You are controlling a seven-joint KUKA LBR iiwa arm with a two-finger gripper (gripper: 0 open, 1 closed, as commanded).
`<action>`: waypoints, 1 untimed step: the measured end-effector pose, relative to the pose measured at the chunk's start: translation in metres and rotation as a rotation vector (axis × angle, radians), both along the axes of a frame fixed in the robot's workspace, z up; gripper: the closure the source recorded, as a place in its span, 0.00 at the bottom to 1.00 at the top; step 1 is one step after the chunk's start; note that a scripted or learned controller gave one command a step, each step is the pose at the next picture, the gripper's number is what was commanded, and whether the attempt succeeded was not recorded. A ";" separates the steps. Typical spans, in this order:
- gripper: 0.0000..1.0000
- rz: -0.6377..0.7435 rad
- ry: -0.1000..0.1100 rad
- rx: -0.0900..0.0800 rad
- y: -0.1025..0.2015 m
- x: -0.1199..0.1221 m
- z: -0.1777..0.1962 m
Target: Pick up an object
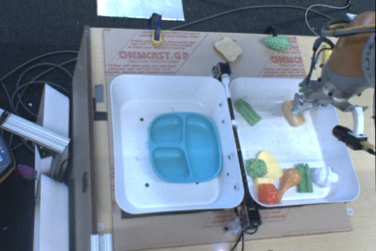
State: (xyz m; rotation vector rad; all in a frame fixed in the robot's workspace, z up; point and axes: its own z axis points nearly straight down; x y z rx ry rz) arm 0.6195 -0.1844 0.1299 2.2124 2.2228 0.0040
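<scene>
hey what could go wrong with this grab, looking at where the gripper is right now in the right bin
1. The gripper sits right over the tan food piece near the far wall of the right bin; a skewed approach might just nudge it against that wall.
2. The tan piece looks small and rounded, so it may slip out as the arm lifts.
3. The green pickle lies apart, so dragging it along seems unlikely.

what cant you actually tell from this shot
- Gripper, camera view: its fingers sit behind the wrist housing, so open or shut is unclear, as is any contact with the tan object under it.
- Tan object: half covered by the gripper; its shape is unclear.
- Food pile in the right bin: pieces overlap and are too small to name.
</scene>
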 end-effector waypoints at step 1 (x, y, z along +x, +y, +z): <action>1.00 -0.004 0.005 0.001 -0.017 -0.040 -0.001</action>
